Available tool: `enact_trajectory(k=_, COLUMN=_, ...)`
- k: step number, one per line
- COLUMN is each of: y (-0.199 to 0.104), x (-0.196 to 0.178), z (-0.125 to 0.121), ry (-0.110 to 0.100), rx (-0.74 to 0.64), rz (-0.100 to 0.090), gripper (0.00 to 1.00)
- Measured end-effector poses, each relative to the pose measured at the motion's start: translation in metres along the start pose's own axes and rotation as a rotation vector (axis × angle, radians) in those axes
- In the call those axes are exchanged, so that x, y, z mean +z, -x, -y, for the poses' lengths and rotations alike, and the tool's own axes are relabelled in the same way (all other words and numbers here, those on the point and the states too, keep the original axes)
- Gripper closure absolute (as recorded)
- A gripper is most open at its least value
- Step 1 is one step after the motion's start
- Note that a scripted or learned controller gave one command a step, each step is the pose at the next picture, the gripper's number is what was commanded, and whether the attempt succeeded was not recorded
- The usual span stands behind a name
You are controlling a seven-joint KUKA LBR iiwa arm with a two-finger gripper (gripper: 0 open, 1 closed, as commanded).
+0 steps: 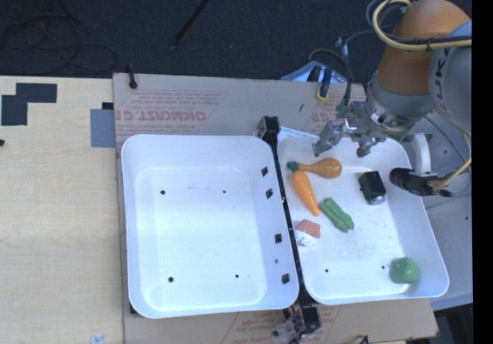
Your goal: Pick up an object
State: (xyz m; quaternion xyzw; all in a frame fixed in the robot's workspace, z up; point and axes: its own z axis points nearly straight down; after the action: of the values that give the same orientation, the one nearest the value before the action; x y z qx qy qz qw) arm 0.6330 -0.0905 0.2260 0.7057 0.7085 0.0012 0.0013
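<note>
Open, empty fingers [347,137] hover above a light, smooth, stiff toy squash [320,168], best pinched across its narrow neck.

The grey arm [454,88] is reaching in from the right, its orange band [420,46] showing above the wrist, and its end effector [348,138] is pointing downward with fingers spread apart.

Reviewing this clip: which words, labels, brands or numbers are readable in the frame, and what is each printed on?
"CHEMCAST G…": red print, upside down, on the brown sheet behind the left bin; the end of the line and the smaller lines under it are too blurred to read.
Red print on the sheet's front edge: unreadable.
</note>
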Motion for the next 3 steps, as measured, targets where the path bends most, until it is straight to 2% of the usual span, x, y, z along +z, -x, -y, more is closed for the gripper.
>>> enact_trajectory(k=1, y=0.051, x=0.019, z=0.057, ry=-0.012, rx=0.009, rz=0.0, gripper=0.0)
enact_trajectory(k=2, y=0.008, x=0.068, z=-0.013, ry=-0.003, rx=-0.001, rz=0.0, gripper=0.0)
enact_trajectory(k=3, y=0.023, x=0.118, z=-0.014, ry=0.01, rx=0.005, rz=0.005, gripper=0.0)
